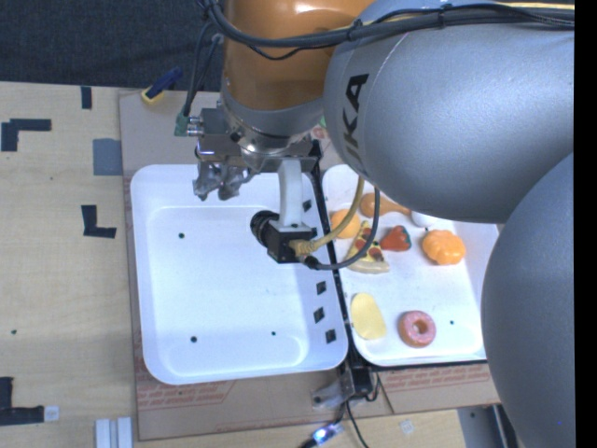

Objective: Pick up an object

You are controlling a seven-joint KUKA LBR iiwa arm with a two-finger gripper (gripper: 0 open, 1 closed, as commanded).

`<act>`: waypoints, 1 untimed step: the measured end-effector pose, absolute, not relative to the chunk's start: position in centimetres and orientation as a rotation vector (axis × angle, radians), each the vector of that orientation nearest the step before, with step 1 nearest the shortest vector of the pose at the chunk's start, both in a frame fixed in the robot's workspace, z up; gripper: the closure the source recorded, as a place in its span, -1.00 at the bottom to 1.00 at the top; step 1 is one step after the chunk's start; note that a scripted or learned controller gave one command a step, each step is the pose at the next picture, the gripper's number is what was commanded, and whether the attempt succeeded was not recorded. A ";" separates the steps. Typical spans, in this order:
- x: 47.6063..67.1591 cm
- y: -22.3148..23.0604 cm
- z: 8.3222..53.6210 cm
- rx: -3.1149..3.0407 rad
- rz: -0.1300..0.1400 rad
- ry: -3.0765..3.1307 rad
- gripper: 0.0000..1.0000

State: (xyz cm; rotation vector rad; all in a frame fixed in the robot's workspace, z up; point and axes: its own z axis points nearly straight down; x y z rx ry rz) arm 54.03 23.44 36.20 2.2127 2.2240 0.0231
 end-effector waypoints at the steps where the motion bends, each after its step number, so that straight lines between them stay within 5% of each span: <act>1: 51.1 23.3 25.2 2.223 -0.021 2.227 1.00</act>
